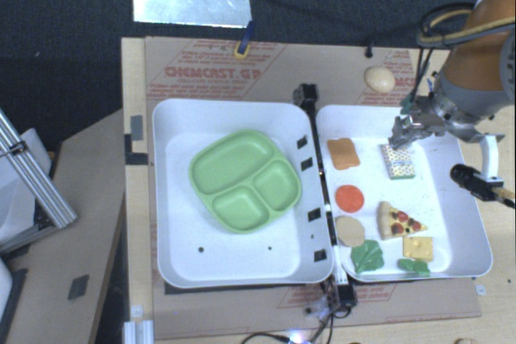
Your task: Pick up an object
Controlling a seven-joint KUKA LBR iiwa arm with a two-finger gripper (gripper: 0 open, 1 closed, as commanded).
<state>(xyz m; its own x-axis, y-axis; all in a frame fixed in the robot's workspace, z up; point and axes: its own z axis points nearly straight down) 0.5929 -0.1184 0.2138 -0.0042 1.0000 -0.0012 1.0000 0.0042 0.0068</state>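
**A:** Objects for picking all lie in the right bin (459,197), yes?

**B:** Yes. A toast-coloured slice (343,153) sits near its upper left, a red disc (349,197) below that, then a tan round piece (350,231) and a green leaf (368,255) at the lower edge. A pizza slice (398,219) and a yellow cheese square (417,246) lie to the right of those, with a small green bit (414,264) just under the cheese.

**A:** And the end effector (401,138)?

**B:** It hangs over the upper part of the right bin, directly above a small patterned packet (399,162) (pale, with blue and green speckles). Its tip appears to be touching or just over the packet's top edge. Whether it is wide or narrow I cannot tell; the metal parts blur together from this angle.

**A:** Is anything held?

**B:** Nothing shows between its tips. The packet lies flat on the bin floor.

**A:** What about the left bin (173,238)?

**B:** It carries a green divided plate (244,180), three compartments, sitting roughly in the middle.

**A:** Anything outside the bins?

**B:** A cream egg-shaped thing (380,79) rests on the surface behind the right bin, close to the arm (476,68).
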